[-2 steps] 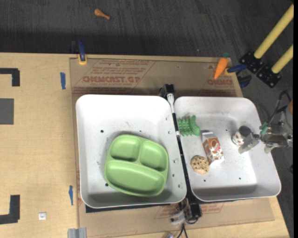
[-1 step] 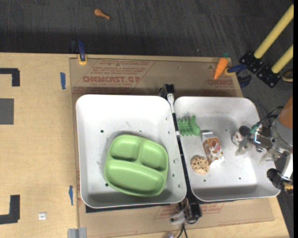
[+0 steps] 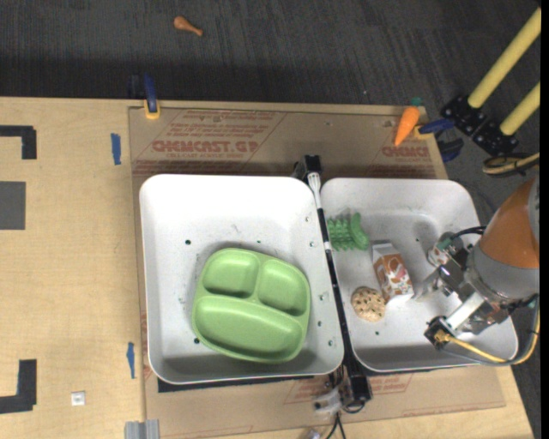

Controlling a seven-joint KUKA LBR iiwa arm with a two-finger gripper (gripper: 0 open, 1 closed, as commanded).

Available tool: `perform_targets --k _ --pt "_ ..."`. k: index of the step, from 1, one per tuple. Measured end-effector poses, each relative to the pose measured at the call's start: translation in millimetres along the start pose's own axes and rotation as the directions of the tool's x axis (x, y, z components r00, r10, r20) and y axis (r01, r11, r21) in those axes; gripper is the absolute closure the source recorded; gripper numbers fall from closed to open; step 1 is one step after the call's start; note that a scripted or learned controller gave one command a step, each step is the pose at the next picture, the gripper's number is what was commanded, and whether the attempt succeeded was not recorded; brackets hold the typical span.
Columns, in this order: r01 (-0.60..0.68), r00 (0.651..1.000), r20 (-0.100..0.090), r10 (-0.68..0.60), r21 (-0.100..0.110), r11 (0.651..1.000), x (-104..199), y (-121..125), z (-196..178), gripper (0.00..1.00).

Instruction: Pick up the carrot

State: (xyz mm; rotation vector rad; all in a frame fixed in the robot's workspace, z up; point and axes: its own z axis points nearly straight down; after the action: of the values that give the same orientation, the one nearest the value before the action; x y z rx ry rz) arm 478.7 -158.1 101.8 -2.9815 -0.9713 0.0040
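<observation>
Gripper sits low over the right bin, near its right side, w/ the grey arm & orange band coming in from the right edge; can't tell its state, too cluttered w/ cables. Nothing seen held. Carrot lies outside both bins, on the cardboard just past the right bin's far rim, well apart from the gripper. Right bin holds a green ridged toy by the divider, a red-and-white packet mid-bin, & a cookie just beside it. Left bin holds a green sectioned tray. Small orange bit on the dark floor, top left.
</observation>
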Motion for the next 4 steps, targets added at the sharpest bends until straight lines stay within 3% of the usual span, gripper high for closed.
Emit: perform_targets --k 1,2,3,4 --pt "0.000 1.000 0.000 0.000 0.000 1.000 0 0 0 0.00" --pt "0.182 0.983 -0.024 -0.182 0.035 0.983 -28 44 12 0.00" --pt "0.185 0.983 -0.018 -0.185 0.003 0.983 -28 50 1 1.00" --pt "0.287 0.958 0.001 -0.287 -0.002 0.958 14 -11 -5 1.00"
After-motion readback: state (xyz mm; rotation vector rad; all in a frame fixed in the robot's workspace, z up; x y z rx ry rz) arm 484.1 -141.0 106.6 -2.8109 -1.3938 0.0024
